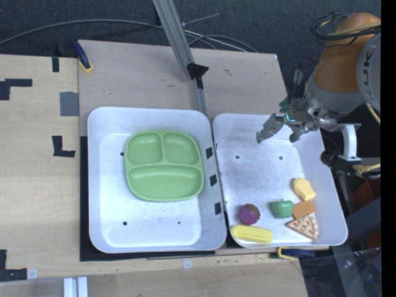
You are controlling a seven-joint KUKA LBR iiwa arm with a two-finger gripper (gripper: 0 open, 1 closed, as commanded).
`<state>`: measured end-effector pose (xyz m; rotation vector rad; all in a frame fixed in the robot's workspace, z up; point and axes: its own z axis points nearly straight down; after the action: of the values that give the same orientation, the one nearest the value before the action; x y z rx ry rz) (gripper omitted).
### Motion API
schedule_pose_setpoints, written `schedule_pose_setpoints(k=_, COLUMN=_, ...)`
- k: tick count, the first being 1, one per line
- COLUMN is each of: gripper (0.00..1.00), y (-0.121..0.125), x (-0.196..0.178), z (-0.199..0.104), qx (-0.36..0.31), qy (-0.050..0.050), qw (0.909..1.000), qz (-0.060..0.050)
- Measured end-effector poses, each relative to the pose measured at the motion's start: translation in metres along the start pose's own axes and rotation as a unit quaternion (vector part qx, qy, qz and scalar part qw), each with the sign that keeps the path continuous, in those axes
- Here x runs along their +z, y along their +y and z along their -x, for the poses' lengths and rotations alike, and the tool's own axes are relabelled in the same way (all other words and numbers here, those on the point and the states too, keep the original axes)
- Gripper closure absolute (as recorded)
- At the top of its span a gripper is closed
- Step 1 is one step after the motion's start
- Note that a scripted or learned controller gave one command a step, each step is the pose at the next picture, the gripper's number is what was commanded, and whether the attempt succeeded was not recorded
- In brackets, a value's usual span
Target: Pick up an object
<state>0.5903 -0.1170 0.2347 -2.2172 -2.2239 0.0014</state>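
From the camera above the bench, my gripper (279,133) hangs over the far end of the right bin (260,166), fingers spread and holding nothing. The objects lie well apart from me along the near edge — corn (252,233), a purple piece (249,213), a green one (282,208), cheese (304,188), pizza (303,226). I judge the purple piece the best pick: it has clear floor around it, so I should centre over it before descending.
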Motion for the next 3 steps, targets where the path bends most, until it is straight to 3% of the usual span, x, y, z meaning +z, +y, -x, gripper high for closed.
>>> schedule_pose_setpoints(k=1, gripper=0.00, y=0.000, x=0.000, z=0.000, qx=0.000, qy=0.000, qw=1.0000, qz=0.000)
schedule_pose_setpoints(k=3, gripper=0.00, y=0.006, x=0.097, z=0.009, qx=0.001, qy=0.000, qw=1.0000, qz=-0.002)
